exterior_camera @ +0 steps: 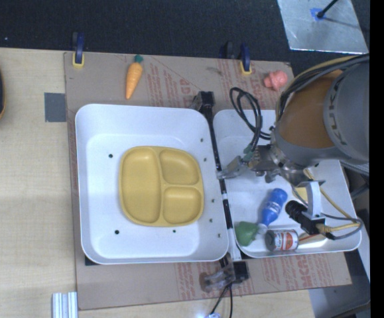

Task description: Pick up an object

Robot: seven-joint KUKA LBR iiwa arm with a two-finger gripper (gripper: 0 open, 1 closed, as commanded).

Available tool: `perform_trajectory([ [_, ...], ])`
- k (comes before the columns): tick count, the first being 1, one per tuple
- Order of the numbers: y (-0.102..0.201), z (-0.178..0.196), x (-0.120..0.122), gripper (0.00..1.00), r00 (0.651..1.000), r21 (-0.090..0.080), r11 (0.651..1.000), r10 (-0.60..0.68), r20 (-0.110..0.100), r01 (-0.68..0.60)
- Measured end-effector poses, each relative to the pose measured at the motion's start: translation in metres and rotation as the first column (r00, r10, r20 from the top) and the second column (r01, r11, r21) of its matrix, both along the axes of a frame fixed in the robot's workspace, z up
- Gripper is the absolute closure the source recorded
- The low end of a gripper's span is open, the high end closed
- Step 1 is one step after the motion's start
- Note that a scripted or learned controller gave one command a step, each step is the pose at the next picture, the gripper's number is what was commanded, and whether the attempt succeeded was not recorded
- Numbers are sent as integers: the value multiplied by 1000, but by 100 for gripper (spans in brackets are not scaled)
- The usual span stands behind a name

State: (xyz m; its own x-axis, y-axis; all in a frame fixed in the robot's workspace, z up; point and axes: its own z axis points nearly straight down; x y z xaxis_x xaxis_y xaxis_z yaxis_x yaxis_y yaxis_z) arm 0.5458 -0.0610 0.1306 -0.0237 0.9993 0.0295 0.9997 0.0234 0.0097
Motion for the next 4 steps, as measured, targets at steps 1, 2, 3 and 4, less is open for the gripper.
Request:
perform_trajectory([
  [1,-1,-1,0,0,1000,1,1000,-3,0,3],
  [2,-1,-1,0,0,1000,1,1000,-2,0,2],
  [3,-2,-1,0,0,1000,3,1000,1,1,-1],
  [4,-4,-2,0,0,1000,4,1000,1,2,-1],
])
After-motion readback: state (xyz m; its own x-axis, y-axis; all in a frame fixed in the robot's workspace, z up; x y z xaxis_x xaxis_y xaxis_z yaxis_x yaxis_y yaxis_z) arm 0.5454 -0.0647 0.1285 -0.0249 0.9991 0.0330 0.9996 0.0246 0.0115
